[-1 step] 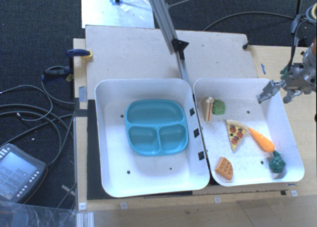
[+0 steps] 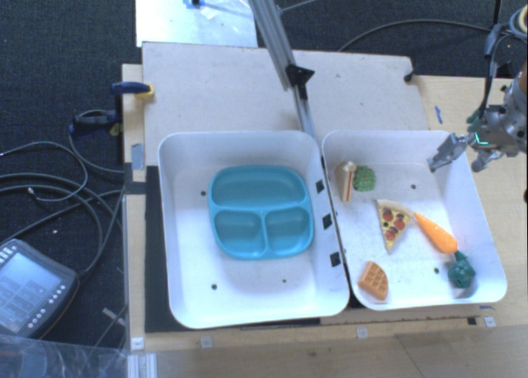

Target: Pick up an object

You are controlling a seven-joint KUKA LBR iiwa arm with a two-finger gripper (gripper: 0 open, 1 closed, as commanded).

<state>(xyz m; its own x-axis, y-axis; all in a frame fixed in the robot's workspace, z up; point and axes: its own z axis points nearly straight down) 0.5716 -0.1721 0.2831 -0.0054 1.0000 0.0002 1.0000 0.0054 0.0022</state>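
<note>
Five toy foods are seen in the right bin (image 2: 487,228); the nearest to the end effector (image 2: 462,152) is judged to be the carrot (image 2: 436,232), lying below and slightly left of it — long axis slanting down to the right. Nothing is held; the fingers are seen spread apart above the bin's far right corner.

Two bins side by side on the bench (image 2: 247,87). Left bin (image 2: 186,285): a divided tray (image 2: 261,210) at its centre. Right bin (image 2: 487,228): broccoli (image 2: 364,177) beside a stick-shaped item (image 2: 347,181) near the back left; pizza slice (image 2: 393,222) at centre, carrot (image 2: 436,233) to its right; waffle (image 2: 373,281) front left; another vegetable piece (image 2: 460,270) front right. Gripper (image 2: 462,152) above the bin's back right edge.
</note>
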